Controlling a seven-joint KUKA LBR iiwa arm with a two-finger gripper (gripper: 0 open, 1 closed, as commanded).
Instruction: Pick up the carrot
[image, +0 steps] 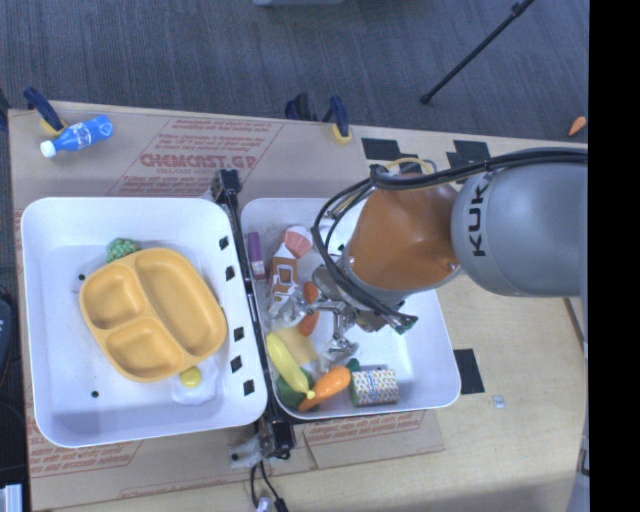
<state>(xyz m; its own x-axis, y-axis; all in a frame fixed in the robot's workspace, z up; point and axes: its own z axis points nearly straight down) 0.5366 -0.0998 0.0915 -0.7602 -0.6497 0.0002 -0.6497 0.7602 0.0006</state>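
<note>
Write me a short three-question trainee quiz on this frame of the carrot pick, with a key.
1. True or false: the carrot lies in the left bin.
2. Which item sits right beside the carrot on its right in the camera view? A) a yellow divided plate B) a small patterned can C) a blue bottle
3. Fill in: the yellow divided plate rests in the ______ bin.

Key
1. False. The carrot lies near the front edge of the right bin, below the tool.
2. B, the small patterned can. The blue bottle lies outside the bins on the cardboard.
3. left
</note>
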